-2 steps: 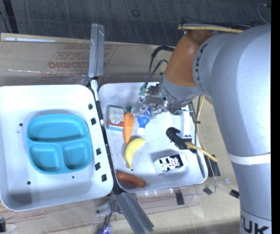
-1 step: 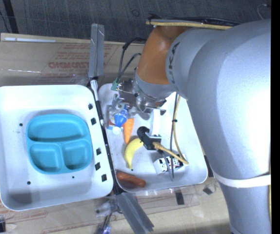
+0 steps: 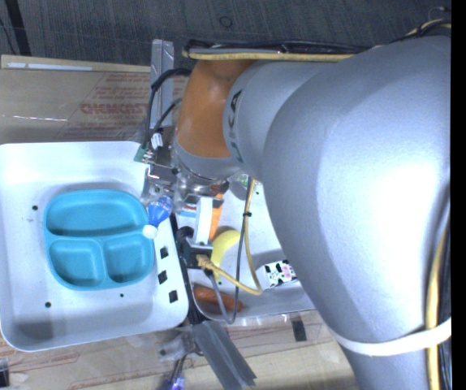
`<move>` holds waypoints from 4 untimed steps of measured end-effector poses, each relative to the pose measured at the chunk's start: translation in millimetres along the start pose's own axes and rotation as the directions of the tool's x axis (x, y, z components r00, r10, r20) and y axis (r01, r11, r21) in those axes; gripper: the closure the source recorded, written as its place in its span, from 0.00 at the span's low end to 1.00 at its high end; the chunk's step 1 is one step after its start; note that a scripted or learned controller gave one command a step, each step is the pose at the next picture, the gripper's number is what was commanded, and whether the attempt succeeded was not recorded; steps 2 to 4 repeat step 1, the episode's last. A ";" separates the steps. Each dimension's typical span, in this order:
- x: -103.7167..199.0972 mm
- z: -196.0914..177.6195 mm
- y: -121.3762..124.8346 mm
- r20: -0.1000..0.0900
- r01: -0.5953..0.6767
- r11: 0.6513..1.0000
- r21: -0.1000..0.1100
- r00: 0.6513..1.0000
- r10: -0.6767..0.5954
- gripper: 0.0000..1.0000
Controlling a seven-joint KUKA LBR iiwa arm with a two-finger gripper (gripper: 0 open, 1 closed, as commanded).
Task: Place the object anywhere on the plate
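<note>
My pincer [image 3: 161, 205] hangs over the wall shared by the two bins, and between its tips I can make out a small blue bottle with a white cap [image 3: 157, 217]; the bottle body sits up in the pincer and the cap points down and left, just at the right rim of the blue divided plate [image 3: 95, 238]. From this slanted look I cannot say how wide my tips stand, nor be sure they truly clamp the bottle rather than merely sit against it. The plate lies in the left bin [image 3: 14, 185], one long compartment at the top and two smaller ones below. I judge the bottle to be light, hollow plastic, stiff enough not to crush but smooth and round, so it could slip or swivel in a loose hold; the body is the better place to grip, across its width, since the cap end is narrow and would let it pivot. Released on its side it may roll, though the plate's raised dividers should stop it. In the right bin [image 3: 298, 299] beside my wrist lie a yellow round thing [image 3: 225, 244], an orange and white item [image 3: 206, 218], a reddish-brown sausage-like piece [image 3: 215, 299] and a small black-and-white spotted toy [image 3: 279, 274]
</note>
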State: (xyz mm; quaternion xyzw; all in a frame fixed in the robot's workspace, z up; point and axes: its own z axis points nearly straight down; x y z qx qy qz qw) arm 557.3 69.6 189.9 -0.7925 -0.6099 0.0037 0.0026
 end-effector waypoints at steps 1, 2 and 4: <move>-0.2 0.0 0.1 0.000 0.000 1.000 0.000 1.000 0.000 0.00; -0.2 0.0 0.1 0.000 0.000 1.000 0.000 1.000 0.000 0.00; -0.2 0.0 0.1 0.000 0.000 1.000 0.000 1.000 0.000 0.00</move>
